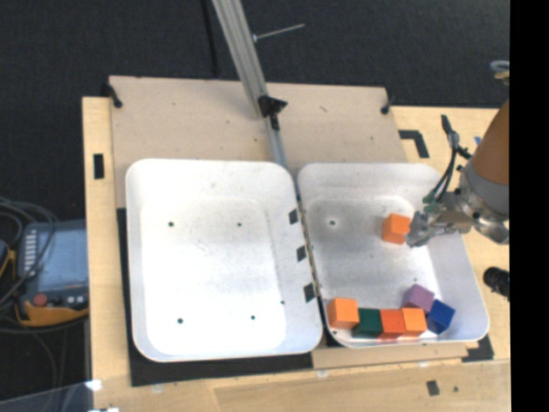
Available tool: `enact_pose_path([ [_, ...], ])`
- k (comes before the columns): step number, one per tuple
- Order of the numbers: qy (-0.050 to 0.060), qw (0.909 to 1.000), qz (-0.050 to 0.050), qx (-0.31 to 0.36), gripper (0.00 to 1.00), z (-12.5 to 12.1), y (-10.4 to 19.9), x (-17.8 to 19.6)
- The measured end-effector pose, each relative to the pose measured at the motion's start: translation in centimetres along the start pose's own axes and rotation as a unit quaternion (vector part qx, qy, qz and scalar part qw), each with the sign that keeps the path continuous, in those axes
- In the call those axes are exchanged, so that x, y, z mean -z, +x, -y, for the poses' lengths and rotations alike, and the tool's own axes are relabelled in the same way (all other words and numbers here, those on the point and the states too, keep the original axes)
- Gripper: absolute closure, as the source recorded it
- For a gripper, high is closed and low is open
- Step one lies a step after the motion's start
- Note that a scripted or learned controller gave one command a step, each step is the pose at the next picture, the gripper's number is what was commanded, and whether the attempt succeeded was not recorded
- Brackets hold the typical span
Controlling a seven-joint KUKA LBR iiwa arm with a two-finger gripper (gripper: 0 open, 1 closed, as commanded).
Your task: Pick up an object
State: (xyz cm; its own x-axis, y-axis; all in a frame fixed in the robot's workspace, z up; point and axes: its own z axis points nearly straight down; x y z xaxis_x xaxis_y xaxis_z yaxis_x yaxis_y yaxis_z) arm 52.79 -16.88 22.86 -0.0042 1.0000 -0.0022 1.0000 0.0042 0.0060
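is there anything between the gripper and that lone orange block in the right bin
Nothing visible. The gripper sits right beside the orange block, on its right, with no other object between them. The other blocks are clustered along the right bin's near edge.

An orange cube (395,228) sits slightly tilted in the middle of the right bin (360,187), apart from the blocks (390,316) along its near edge.

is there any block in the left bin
No, every block lies in the right bin: the orange block beside the tool and a row along its near edge.
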Motion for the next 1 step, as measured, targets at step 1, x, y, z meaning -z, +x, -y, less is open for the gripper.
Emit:
enact_pose_path([
  [1,0.001,1.0,-0.001,0.002,1.0,-1.4,5.2,1.24],
])
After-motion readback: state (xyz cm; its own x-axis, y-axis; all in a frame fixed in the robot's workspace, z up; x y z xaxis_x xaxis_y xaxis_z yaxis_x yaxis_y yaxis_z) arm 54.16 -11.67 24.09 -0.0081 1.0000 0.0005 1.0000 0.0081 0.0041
